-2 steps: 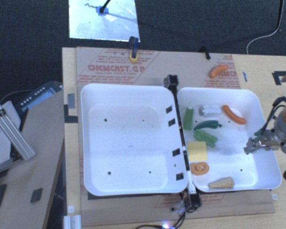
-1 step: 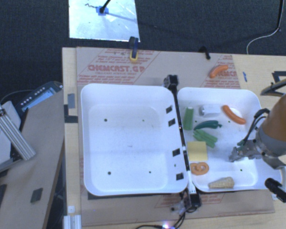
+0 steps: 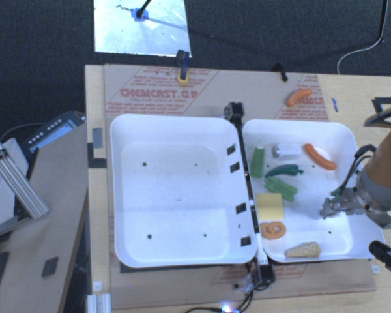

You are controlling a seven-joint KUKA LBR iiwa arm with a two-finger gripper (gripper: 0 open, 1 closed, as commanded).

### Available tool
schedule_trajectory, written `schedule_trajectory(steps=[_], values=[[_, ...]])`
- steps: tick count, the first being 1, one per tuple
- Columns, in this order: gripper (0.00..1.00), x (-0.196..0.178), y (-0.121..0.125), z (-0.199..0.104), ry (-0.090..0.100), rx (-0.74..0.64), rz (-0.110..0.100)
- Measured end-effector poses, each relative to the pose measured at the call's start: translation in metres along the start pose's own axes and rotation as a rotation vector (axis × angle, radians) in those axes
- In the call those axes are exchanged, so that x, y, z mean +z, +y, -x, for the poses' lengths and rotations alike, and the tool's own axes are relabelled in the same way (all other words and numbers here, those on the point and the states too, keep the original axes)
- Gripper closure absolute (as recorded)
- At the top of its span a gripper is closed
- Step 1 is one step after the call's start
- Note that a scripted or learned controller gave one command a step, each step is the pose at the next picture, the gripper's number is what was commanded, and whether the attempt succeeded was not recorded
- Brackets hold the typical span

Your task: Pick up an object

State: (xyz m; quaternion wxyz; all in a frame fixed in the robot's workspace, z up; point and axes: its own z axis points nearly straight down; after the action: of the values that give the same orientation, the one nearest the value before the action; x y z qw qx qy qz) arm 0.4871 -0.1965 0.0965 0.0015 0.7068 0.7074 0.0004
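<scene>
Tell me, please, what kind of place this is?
Probably a robotics lab bench for grasping trials. Two white bins sit clamped side by side on a board, toy food such as an orange sausage lies in the right bin, and a robot arm reaches in.

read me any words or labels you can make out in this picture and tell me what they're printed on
"CHEMCAST GP": red print on the protective sheet under the bins, above the left bin; the same red lettering at the sheet's upper right, near the orange sausage, is too blurred to read.
Buttons on the grey handheld pendant at left: too small to read.
</scene>
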Motion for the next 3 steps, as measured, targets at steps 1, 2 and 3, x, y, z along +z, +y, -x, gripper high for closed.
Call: schedule_trajectory(steps=[1,2,3], values=[[1.00,-0.010,0.001,0.000,0.000,-0.001,0.002],[1.00,0.013,0.006,0.010,0.001,-0.001,-0.001],[1.00,0.001,0.006,0.010,0.000,-0.002,0.001]])
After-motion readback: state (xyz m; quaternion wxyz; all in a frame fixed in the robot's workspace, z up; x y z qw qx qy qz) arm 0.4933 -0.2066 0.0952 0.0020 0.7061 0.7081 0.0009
